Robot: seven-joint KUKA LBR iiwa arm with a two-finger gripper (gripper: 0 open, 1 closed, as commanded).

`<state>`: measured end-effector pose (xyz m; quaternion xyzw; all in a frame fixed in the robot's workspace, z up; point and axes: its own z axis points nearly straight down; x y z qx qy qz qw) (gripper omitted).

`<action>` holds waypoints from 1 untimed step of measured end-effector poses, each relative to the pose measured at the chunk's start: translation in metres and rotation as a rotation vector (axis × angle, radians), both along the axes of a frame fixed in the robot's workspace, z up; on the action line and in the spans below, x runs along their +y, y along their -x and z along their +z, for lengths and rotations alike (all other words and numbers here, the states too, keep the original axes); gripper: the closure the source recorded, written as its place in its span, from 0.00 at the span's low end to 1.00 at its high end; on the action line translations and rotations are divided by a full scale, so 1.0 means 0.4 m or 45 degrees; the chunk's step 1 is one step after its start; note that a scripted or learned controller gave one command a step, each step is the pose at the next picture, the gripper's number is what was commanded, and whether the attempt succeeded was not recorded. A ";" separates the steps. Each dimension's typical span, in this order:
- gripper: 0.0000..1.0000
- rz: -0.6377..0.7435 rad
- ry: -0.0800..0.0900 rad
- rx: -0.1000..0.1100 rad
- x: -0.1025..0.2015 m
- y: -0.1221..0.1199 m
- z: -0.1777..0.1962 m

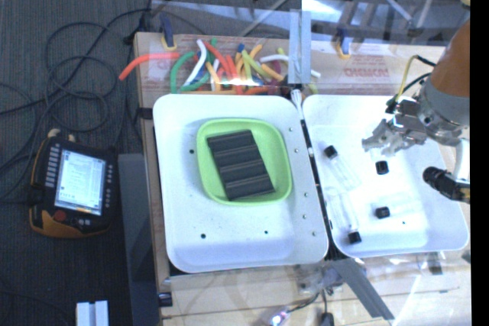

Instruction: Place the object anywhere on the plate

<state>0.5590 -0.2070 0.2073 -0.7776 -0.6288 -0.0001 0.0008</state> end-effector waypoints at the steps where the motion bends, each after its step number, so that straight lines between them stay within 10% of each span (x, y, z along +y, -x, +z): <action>1: 0.00 0.000 0.000 0.000 0.000 0.000 0.000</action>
